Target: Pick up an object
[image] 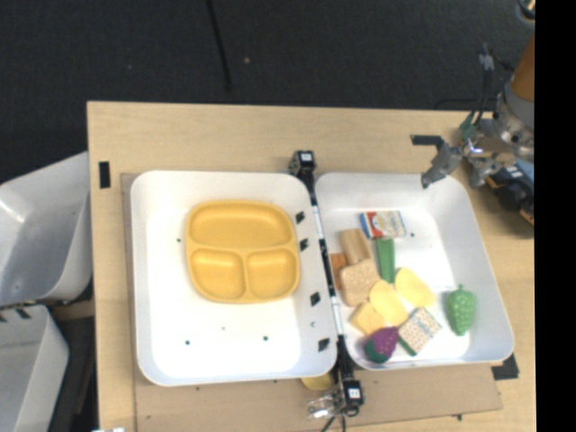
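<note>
The right bin (pixel 481 241) holds a heap of toy foods: a white, red and blue carton (pixel 382 223), a brown bread piece (pixel 354 244), a green stick (pixel 386 259), yellow pieces (pixel 413 286), a tan cube (pixel 358 283), purple grapes (pixel 382 343), a green berry (pixel 462 310) and a checkered cracker (pixel 419 329). My gripper (pixel 420 161) hangs over the bin's back rim, near its far right corner, apart from all the foods. Its two dark fingers are spread wide, open, with nothing between them.
A yellow divided plate (pixel 243 250) lies in the left bin (pixel 162 331). A black clip (pixel 303 161) sits at the back where the bins meet. The arm's wrist and cables (pixel 504 151) crowd the bench's far right. White containers (pixel 36 232) stand left of the bench.
</note>
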Controlling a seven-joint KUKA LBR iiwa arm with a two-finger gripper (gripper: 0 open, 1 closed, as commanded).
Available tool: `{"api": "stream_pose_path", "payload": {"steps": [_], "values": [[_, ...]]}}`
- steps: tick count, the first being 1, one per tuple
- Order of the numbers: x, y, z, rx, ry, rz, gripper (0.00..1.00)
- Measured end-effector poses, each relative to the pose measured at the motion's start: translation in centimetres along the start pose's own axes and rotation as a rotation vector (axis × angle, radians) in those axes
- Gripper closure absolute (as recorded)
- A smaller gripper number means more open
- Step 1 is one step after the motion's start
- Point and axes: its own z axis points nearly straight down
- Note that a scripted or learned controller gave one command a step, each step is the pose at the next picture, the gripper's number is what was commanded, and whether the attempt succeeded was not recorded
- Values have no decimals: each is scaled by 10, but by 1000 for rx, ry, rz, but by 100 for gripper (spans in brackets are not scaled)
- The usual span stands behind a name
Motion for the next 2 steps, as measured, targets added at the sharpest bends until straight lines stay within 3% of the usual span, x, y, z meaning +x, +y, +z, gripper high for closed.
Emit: {"api": "stream_pose_path", "payload": {"steps": [1,2], "values": [[-9,-36,-88,-4,-2,-1,0],[-13,-40,-129,1,-1,-3,0]]}}
